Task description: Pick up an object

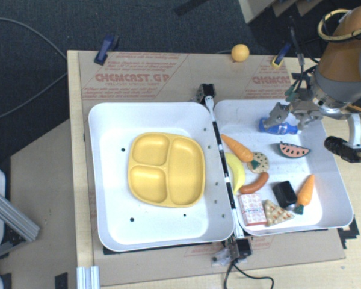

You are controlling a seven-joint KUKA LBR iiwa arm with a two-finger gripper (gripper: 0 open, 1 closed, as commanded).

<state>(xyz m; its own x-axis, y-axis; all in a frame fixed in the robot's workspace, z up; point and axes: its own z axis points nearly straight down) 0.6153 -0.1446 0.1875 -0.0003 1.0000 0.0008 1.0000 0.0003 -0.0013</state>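
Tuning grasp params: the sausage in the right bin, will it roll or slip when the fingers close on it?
Probably some of both. The sausage looks rounded and smooth, so it may roll sideways if pushed across its length. It looks like a light plastic toy, likely stiff. It lies against the banana and near the cookie, so a push could also shift those.

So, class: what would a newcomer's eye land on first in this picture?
Probably the yellow divided plate lying alone in the left bin. Next, the toy food crowded in the right bin, with two carrots, and the claw over a blue object.
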